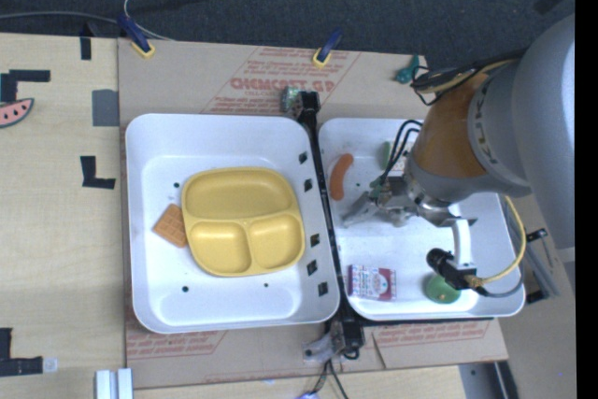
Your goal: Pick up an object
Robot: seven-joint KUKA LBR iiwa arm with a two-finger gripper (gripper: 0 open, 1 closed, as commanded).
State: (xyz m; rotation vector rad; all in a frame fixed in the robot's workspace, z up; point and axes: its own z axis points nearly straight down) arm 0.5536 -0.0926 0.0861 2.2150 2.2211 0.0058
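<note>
left bin: yellow divided tray, tan cracker at its left edge | right bin: orange sausage far-left, red-white packet near, green piece near-right | my gripper low over right bin centre, spread open, holding nothing

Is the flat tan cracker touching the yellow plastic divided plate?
Touching: in the camera view the cracker meets the plate's left edge, with no gap showing.

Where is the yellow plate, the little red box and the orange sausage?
Yellow plate (245, 221): camera view, on the divider between its compartments, in the left bin.
Red box (371, 281): camera view, middle of its top face, right bin.
Orange sausage (340, 176): camera view, middle of its length, right bin.
</note>
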